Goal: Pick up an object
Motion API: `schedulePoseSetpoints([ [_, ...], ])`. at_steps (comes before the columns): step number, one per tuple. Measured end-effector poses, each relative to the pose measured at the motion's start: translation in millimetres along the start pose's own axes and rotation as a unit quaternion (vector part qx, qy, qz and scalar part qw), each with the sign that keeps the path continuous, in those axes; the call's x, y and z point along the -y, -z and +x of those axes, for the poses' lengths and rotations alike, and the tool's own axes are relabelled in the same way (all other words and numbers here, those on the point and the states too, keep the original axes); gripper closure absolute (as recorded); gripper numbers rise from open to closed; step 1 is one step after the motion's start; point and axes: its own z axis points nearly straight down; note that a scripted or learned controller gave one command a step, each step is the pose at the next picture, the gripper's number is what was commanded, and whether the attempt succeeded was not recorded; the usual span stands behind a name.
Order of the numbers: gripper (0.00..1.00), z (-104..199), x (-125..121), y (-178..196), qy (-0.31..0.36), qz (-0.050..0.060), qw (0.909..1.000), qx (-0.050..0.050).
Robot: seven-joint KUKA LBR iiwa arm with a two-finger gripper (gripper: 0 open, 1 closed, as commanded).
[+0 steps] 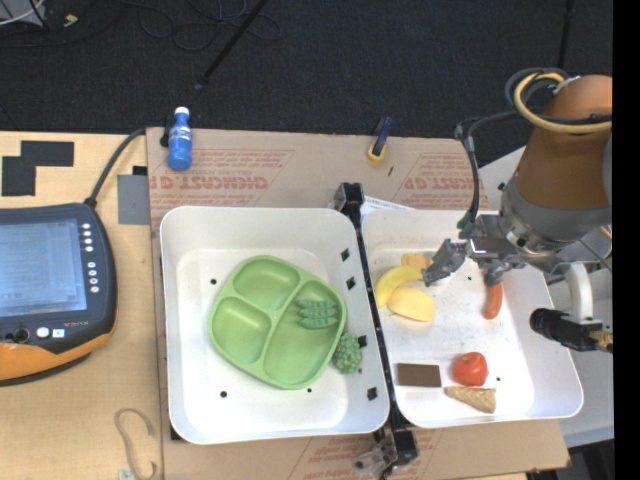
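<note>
At the near edge of your shallow white right-hand bin (560, 393) lay a tan wedge-shaped piece (472, 398), a flat brown rectangular block (418, 374) and a round red tomato-like ball (469, 368). Farther back sat a slim orange carrot-like stick (493, 300) and two yellow rounded pieces (406, 294). Above those, your two-finger gripper (466, 258) stood spread wide, holding nothing.
</note>
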Motion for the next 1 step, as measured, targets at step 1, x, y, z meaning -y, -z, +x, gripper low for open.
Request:
schedulePoseSetpoints([
  [1,0.0,-0.2,-1.9,5.7,0.001,-0.005,1.0,0.001],
])
